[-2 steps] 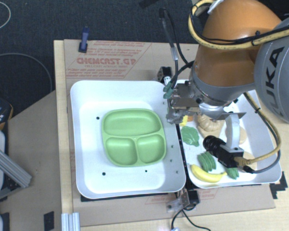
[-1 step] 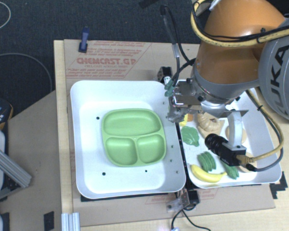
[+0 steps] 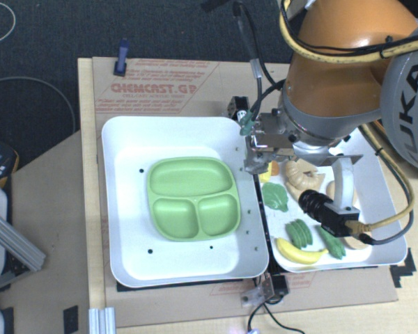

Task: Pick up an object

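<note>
Arm over right bin, above banana and green toys. Gripper state: cannot tell. Green divided tray lies left of that bin.

Dark carpet floor (cables trailing); brown cardboard-covered bench.

A pale green divided tray lay in the white left bin. In the white right bin were a yellow banana, dark green vegetables, a light green leafy piece and a beige item. The arm was orange and grey, the bench tan with red lettering.
</note>
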